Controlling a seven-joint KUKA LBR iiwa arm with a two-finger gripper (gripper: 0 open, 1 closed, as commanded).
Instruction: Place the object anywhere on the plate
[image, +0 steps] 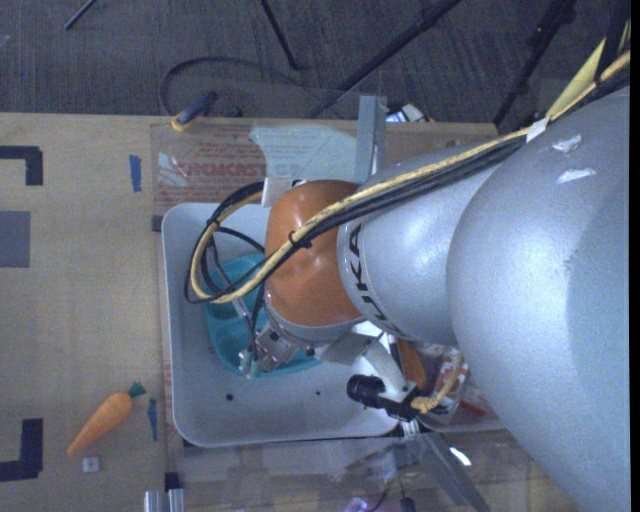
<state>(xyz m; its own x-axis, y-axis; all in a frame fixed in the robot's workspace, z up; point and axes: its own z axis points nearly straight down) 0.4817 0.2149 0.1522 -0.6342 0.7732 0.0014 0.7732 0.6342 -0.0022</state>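
1. Nearest the camera, the grey arm (520, 270) fills the right side, its orange band (305, 255) over the white bin (190, 400).
2. Below it, the gripper (262, 352) sits over the teal plate (225, 325); whether it grips anything cannot be told.
3. Beyond the bin's left edge, the toy carrot (100, 422) lies on the bench (70, 300), well apart from the plate.

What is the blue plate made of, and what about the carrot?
The blue plate looks like smooth plastic: even turquoise colour, thin rim. The arm hides most of it. The carrot, lying on the bench outside the bin, looks like a plastic or rubber toy, matte orange with a green tip; too small to be sure.
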